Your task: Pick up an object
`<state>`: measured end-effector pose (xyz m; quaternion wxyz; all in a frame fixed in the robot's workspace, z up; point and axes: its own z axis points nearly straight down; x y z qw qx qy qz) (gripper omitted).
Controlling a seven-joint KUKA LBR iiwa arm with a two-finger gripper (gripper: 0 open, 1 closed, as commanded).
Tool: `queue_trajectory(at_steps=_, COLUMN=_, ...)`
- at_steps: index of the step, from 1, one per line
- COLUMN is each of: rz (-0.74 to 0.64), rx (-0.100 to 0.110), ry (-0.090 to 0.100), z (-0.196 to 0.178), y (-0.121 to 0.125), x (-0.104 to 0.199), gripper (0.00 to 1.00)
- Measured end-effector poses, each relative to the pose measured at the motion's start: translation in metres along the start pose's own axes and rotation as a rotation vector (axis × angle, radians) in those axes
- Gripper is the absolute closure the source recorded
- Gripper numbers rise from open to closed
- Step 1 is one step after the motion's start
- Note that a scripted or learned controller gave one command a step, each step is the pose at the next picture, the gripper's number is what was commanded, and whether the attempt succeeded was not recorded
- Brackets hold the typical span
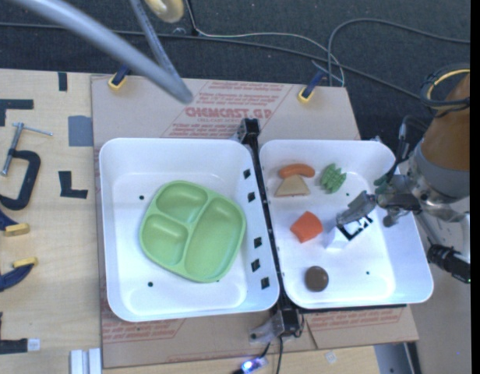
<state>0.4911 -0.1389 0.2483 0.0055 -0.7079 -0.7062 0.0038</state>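
Brown ball (316, 278): right bin (407, 287), near side. Orange block (306, 227): bin centre, just left of gripper (354, 219). Gripper: low over bin floor, finger spread indeterminable, nothing visibly held. Green tray (193, 230): left bin (119, 209).

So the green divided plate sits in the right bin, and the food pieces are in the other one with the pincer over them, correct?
Not quite. The camera view shows the green divided plate in the left bin, not the right. The rest stands: the food pieces, such as the orange block and brown ball, lie in the other bin, with the pincer over them.
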Motion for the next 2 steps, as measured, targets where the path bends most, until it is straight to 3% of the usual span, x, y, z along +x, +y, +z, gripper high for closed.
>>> queue_trajectory(at_steps=1, rz=-0.004, rx=-0.011, ry=-0.002, z=-0.006, y=0.002, x=0.000, gripper=0.00)
queue_trajectory(at_steps=2, rz=-0.003, rx=-0.007, ry=-0.001, z=0.058, y=0.000, x=0.001, gripper=0.00)
